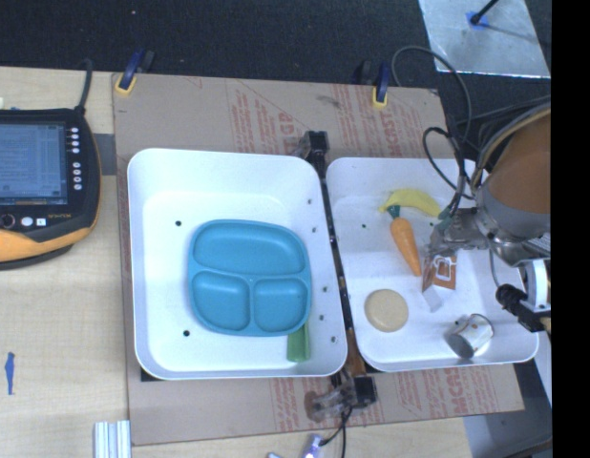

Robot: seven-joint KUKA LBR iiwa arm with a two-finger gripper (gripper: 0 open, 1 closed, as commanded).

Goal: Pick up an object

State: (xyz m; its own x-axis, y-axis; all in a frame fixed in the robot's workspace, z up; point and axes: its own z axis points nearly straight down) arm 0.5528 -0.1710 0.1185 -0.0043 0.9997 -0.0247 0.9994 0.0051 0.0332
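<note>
Two bins (142,256); gripper (438,273) beside carrot (405,244)

Both white bins (228,175) look like smooth, slightly glossy plastic. The blue divided plate (248,277) is matt plastic. Brown cardboard (276,113) with red print lies under them on a pale wood-grain worktop (56,351). A small cup (470,335) shines like metal.
</note>
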